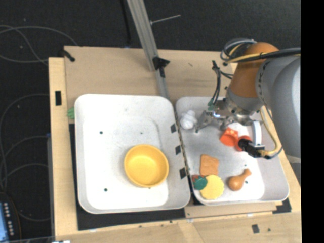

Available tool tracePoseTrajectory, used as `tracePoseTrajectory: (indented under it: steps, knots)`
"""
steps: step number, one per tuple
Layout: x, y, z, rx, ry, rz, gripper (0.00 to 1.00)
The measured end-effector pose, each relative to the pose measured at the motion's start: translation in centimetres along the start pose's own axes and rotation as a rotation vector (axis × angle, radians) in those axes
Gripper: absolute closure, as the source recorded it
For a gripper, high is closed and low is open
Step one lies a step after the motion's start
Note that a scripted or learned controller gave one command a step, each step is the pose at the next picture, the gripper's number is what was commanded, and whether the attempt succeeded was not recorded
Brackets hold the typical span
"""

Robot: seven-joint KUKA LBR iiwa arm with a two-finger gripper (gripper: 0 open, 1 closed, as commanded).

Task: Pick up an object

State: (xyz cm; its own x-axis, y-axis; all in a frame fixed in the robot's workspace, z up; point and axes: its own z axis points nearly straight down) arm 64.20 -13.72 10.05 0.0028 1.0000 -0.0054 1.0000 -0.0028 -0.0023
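Nearest me, along the right bin's (273,194) front edge, lay a yellow disc (212,186) with a green piece (200,182) touching it, a brown drumstick-shaped toy (238,180) beside them, and a tan slab (208,164) just behind. In the left bin (101,115) a yellow bowl (146,165) sat alone, well apart from the rest. Farther back, an orange piece (230,138) rested under the wrist, and a white ball (188,119) lay in the far left corner. The end effector (206,121) hung low just beside that ball, likely aiming for it; whether its fingers were spread or pressed together I could not tell. Nothing appeared gripped. Both bins sat on the desk (111,75).
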Motion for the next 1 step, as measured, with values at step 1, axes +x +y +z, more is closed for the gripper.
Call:
tracePoseTrajectory:
  steps: [1]
  knots:
    - [-0.01,0.13,-1.24,-0.005,0.002,0.001,1.0]
